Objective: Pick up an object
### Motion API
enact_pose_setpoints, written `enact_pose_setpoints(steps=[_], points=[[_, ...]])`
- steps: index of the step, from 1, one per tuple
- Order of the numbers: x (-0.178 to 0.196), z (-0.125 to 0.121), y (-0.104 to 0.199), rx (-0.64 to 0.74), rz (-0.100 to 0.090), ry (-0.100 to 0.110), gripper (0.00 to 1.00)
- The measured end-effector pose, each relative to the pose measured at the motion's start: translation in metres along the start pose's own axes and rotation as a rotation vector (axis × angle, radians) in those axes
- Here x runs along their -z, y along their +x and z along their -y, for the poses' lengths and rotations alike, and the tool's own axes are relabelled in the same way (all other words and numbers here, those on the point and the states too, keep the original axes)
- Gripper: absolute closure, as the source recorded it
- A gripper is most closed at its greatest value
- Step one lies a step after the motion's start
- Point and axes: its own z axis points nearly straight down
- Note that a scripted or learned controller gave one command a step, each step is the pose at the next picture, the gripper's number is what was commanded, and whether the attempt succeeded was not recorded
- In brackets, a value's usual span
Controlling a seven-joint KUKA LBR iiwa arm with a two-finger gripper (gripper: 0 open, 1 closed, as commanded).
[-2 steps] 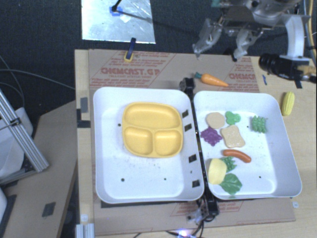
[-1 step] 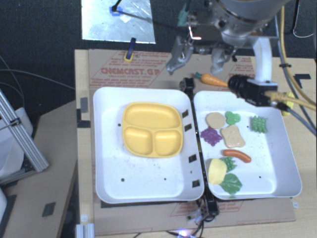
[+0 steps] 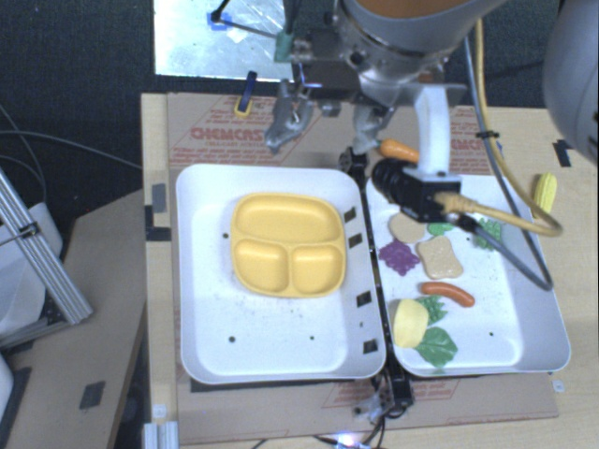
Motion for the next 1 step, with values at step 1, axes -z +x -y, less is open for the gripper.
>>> enact_pose_setpoints(steps=[1], points=[[-0.0747, -0.0038, 0.0108, -0.005, 0.005, 0.006, 0.00]])
